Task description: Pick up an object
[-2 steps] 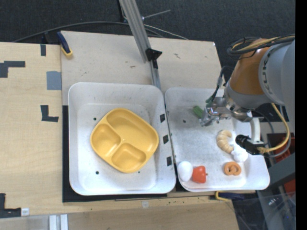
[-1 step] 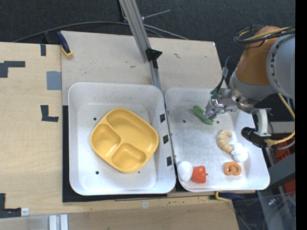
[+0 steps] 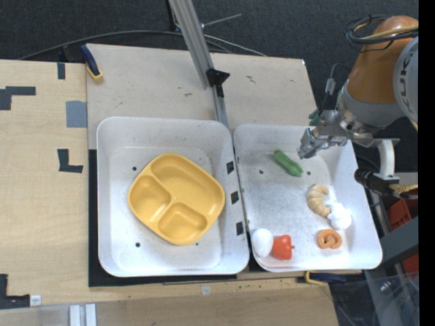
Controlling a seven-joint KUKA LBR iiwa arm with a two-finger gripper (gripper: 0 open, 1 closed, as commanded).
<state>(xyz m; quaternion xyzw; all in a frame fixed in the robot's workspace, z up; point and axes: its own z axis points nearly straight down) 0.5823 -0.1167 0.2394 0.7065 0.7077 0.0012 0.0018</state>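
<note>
You've got a pale wooden bench [image 3: 156,90] with two shallow white plastic bins on it: left bin [image 3: 109,202], right bin [image 3: 272,202], touching.

Arm [image 3: 380,73] reaches in from the right, wrist bent down and left; gripper [image 3: 311,146] hangs low at the far right, nothing between its fingers.

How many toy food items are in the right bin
6, all in the right bin: green pepper near the gripper, croissant, white piece beside it, pretzel, red pepper, white egg.
</note>
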